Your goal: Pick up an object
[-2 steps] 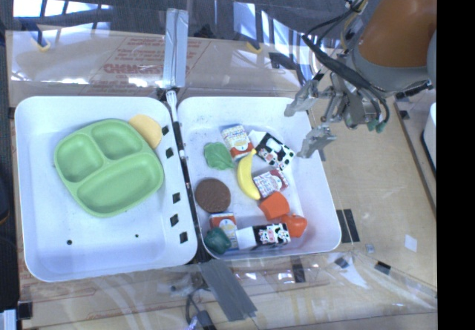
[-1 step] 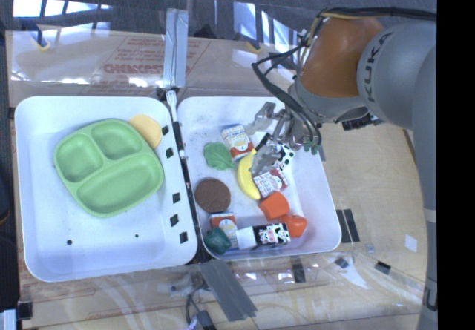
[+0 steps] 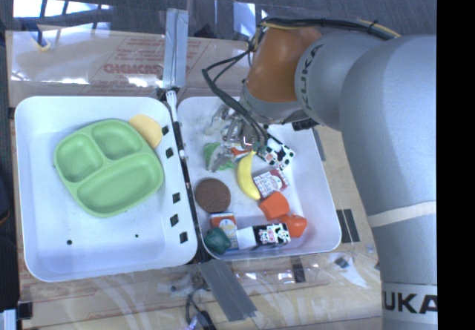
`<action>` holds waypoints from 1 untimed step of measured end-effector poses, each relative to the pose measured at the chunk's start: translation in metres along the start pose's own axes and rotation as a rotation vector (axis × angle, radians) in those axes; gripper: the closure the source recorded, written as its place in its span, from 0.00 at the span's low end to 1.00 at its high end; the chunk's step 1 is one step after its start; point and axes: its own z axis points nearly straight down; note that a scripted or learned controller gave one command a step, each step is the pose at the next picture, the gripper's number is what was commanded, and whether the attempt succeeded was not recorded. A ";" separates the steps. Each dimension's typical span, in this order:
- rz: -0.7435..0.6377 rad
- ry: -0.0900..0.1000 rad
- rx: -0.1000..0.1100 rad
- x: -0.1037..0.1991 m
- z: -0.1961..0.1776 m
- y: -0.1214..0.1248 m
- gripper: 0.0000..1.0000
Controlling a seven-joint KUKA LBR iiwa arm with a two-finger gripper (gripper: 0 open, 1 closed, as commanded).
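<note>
Looking down, you see the metal gripper (image 3: 231, 128) low in the right bin (image 3: 319, 173), beside a curved yellow banana (image 3: 247, 175) and a crumpled green object (image 3: 214, 155). Whether anything is caught there is too blurred for you to tell. A flat brown disc (image 3: 213, 194) lies nearer; a moulded green divided plate (image 3: 108, 166) fills the left bin (image 3: 37, 247).

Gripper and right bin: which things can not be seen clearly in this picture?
- Gripper: in the camera view its fingers blur into the clutter below; open or shut cannot be told.
- Right bin: the arm covers its upper right corner.
- Carton print: too small to read.
</note>
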 end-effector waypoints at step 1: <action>-0.062 -0.007 0.002 0.040 -0.016 0.001 0.00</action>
